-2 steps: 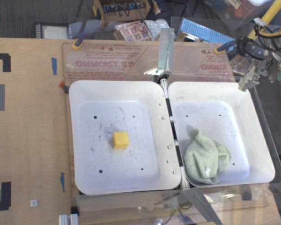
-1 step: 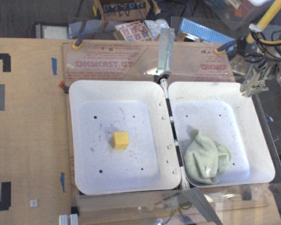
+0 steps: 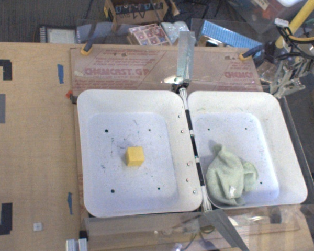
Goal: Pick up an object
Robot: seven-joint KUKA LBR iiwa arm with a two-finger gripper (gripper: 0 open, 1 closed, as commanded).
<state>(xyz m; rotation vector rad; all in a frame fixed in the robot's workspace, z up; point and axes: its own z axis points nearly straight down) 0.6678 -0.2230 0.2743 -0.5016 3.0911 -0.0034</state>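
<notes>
Nearest, low in the frame and right of centre: a crumpled pale green cloth (image 3: pixel 229 174), bunched into the lower left corner of the right bin (image 3: pixel 235 99), long axis running roughly up and down the frame, its lower edge touching the bin wall. Further left, across the seam between the bins: a small yellow cube (image 3: pixel 135 156), alone near the middle of the left bin (image 3: pixel 131 97), well apart from every wall, turned slightly against the bin's sides. Beyond both bins: a printed cardboard sheet (image 3: pixel 125 69), then floor clutter. Far upper right, past the right bin's corner: a pale metal assembly among cables, judged to be the gripper (image 3: pixel 287 78), too tangled in clutter to tell apart or together, clamped on nothing visible. From there, both objects down and to the left; cloth the nearer, cube beyond the seam.
</notes>
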